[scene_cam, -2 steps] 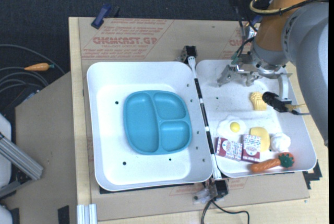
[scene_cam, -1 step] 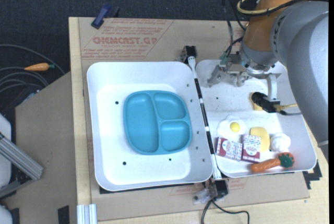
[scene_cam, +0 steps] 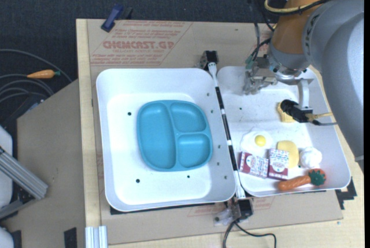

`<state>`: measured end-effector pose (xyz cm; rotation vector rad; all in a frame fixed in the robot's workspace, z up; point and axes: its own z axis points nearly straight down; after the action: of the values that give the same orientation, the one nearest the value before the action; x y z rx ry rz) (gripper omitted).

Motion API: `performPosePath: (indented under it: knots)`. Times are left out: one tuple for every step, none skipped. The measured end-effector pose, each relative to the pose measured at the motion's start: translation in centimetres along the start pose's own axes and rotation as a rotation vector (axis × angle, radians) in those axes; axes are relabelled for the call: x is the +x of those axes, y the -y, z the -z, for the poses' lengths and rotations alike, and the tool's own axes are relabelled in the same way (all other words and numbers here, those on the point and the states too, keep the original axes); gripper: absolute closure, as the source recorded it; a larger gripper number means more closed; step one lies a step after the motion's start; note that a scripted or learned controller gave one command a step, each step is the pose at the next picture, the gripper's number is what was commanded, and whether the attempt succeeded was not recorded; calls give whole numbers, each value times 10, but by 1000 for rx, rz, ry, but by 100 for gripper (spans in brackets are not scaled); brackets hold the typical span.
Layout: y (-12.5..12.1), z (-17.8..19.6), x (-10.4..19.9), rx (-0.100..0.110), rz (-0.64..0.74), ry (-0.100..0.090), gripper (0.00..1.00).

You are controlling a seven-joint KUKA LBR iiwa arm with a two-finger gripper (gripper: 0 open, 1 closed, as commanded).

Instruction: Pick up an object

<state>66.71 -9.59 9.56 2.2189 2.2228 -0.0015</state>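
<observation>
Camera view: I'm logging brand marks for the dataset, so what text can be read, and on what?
"CHEMCAST GP", red print on the brown board behind the bins; smaller red lines below it are too blurred to read.
Two red cartons in the right bin: print too small to read.

Two bins sit side by side on my worktop (scene_cam: pixel 144 44). In the left bin (scene_cam: pixel 115 91) lies a divided plate (scene_cam: pixel 173 134), near its middle. In the right bin (scene_cam: pixel 332 166), along the near edge, a fried egg (scene_cam: pixel 257 141), two small cartons (scene_cam: pixel 266 163) and a carrot (scene_cam: pixel 298 182) cluster together. My claw (scene_cam: pixel 257 80) hangs over that bin's far left corner.
</observation>
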Motion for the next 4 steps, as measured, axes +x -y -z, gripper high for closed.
performPosePath:
  knots:
    - [0, 0, 0, 1, 0, 0, 0]
    - [1, -11, 4, 3, -1, -2, 0]
    - [0, 0, 4, 0, -1, 0, 100]
    - [0, 0, 4, 1, -1, 0, 0]
